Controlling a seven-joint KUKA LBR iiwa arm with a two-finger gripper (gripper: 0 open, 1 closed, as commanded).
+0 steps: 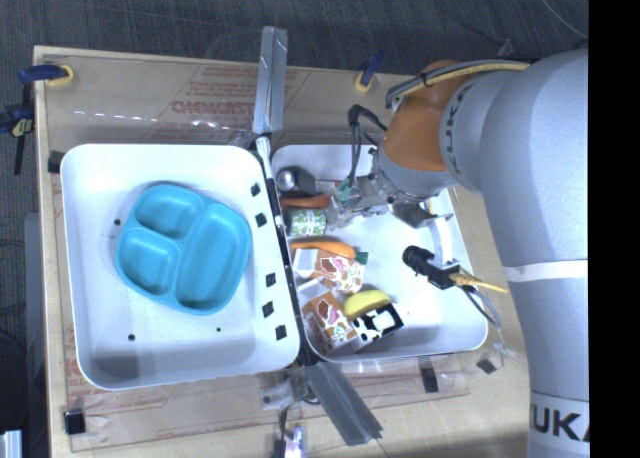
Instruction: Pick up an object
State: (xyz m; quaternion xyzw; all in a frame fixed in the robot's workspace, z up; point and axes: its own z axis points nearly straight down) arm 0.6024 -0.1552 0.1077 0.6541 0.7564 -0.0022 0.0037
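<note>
Though we cannot tell the gripper's [349, 198] state, the orange carrot [323, 246] lies crosswise, just lower-left of it.

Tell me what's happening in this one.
The KUKA arm reaches in from the right, and its gripper is down in the far part of the right bin, beside a clutter of small items: a metal spoon-like piece, an orange carrot-shaped item, patterned packets and a yellow banana. Whether it has hold of anything cannot be told. The left bin holds a blue divided tray.
</note>
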